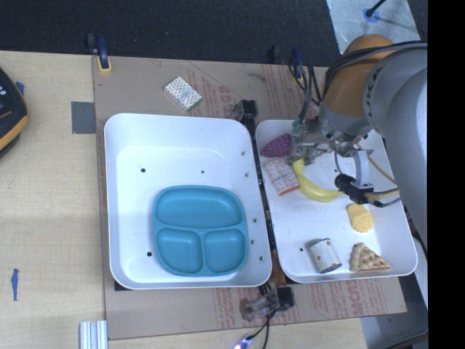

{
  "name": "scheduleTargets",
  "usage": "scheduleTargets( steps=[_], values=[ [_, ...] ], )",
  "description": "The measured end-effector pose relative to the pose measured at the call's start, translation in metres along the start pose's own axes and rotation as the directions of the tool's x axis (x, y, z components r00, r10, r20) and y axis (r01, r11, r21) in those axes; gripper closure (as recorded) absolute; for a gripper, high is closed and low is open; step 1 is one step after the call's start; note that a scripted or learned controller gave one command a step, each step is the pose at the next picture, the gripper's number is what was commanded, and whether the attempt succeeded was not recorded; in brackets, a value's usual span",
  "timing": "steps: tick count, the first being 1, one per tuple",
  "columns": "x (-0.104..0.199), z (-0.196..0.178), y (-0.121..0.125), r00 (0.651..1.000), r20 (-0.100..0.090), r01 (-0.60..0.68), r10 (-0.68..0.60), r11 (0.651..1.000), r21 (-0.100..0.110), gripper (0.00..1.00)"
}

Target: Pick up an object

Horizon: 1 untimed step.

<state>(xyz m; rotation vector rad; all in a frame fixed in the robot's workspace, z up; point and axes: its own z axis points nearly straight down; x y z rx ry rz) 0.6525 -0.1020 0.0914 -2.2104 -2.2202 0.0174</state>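
The right bin [305,220] holds a yellow banana [317,188], a purple lumpy object [276,146], a pink-and-white packet [280,177], a yellow block [359,217], a small silver can [322,254] on its side, and a pizza slice [368,259]. My gripper [308,150] hangs low at the bin's far end, just above the banana's upper tip and right of the purple object. The wrist and its cables hide how it stands. Nothing visibly hangs from it.
The left bin [182,144] holds a blue divided plate [200,230]. A small patterned packet [182,92] lies on the bench behind that bin. A black and yellow device [9,115] sits at the far left. My grey arm covers the right bin's right side.
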Motion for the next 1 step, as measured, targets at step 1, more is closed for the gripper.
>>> scheduleTargets(
  steps=[1],
  values=[
    [0.0379,-0.1007,-0.0862,1.0,-0.001,0.001,-0.001,1.0,-0.013,1.0]
  ],
)
